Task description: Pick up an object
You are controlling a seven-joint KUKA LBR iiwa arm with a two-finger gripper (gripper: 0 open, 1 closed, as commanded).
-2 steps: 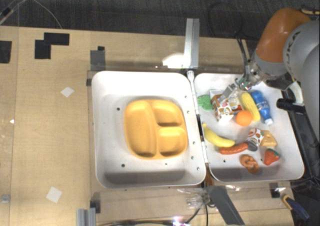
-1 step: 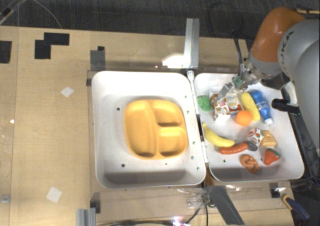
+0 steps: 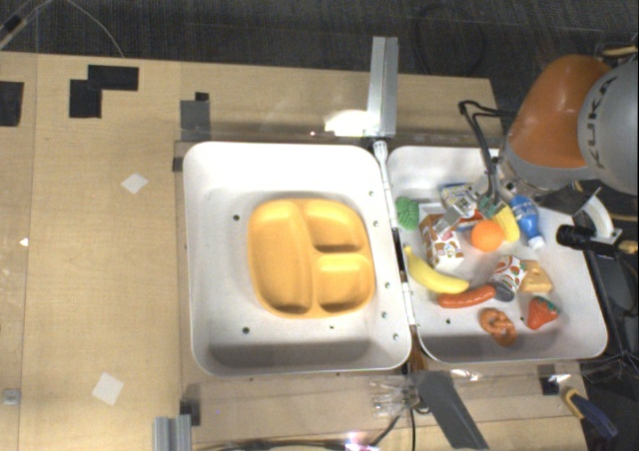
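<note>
Gripper (image 3: 496, 202) sits low at upper centre of the right bin (image 3: 595, 341), hanging off the grey/orange arm (image 3: 559, 125) that enters from the frame's right; finger state can't be told, tips lost in clutter and cabling. Step in hand, my read: approach/descent over the pile, grasp not yet made, since nothing is visibly lifted. Candidate objs all in right bin, packed toward its left and centre. Nearest the tool: orange ball (image 3: 486, 235), just below it, touching a yellow piece beside it; blue-capped bottle (image 3: 526, 221) to its right, long axis running upper-left to lower-right, cap end toward lower right as far as I can tell. Banana (image 3: 435, 275) lies lower left, long axis slanting from upper left to lower right, curve bowed downward. Red chilli-like piece (image 3: 466, 297) just under banana, axis near horizontal w/ slight rise to the right. Green item (image 3: 407, 213) against the left wall; pretzel (image 3: 497, 323) and strawberry (image 3: 541, 312) near the bottom edge, well apart from the tool. Left bin (image 3: 215, 339) holds a yellow divided tray (image 3: 310, 254). Next move prob calls for a straight drop on one obj w/ fingers set across its short axis; round ball needs a centred closure or it may squirt out; crowding means neighbours could get nudged.
</note>
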